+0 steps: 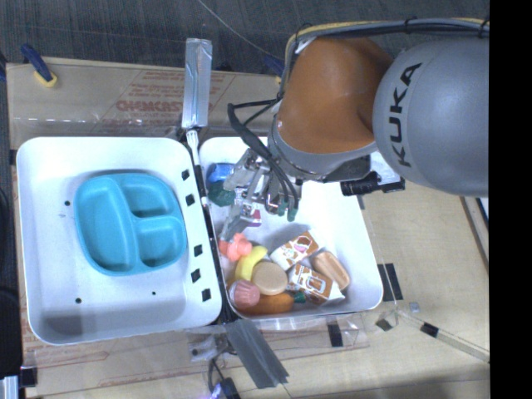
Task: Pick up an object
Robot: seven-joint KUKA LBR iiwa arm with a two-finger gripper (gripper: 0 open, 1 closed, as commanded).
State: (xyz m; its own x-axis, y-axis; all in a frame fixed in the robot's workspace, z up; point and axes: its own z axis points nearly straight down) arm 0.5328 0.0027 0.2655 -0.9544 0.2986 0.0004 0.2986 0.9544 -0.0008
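Nearest us, toy foods (283,279) crowd the near end of the right bin (364,256): a pink piece, a yellow one, a hot dog bun. Just beyond them hangs the gripper (253,199), low over the bin; whether it's clenched we can't tell, possibly a blur. Leftward, a blue divided tray (130,220) sits in the left bin (41,223).

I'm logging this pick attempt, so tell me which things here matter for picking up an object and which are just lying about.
Part of the job:
gripper, low in the right bin
pile of toy food at that bin's near end
blue and green items beside the gripper

Just lying about:
blue divided tray in the left bin
blue clip on the bench's far left corner
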